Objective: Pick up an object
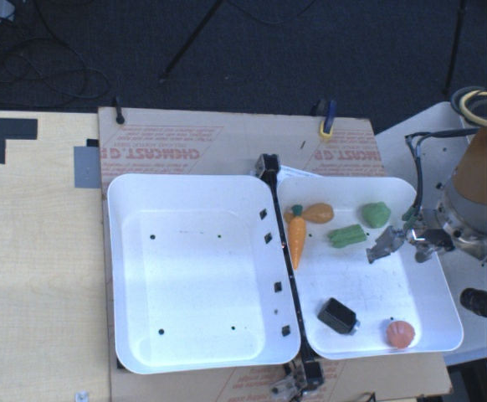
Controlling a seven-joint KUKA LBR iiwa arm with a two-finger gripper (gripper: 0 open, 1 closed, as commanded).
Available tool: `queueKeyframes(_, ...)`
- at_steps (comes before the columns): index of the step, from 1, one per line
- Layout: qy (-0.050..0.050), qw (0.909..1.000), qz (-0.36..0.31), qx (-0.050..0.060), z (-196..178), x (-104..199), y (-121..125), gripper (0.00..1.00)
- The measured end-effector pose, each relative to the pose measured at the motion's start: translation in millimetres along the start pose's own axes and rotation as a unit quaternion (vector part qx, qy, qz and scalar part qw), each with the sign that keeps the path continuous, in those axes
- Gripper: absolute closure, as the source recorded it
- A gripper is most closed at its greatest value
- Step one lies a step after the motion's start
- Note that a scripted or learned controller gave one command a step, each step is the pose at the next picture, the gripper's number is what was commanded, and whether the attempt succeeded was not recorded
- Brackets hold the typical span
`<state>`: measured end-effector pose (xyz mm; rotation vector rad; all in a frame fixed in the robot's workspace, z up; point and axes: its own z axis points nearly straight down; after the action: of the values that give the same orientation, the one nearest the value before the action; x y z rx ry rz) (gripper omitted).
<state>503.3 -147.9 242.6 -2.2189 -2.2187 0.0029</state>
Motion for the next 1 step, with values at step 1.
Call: queueKeyframes(1, 0.0, 1.0, -0.002, -0.001, -51.6, 56.5, -28.6, 0.0)
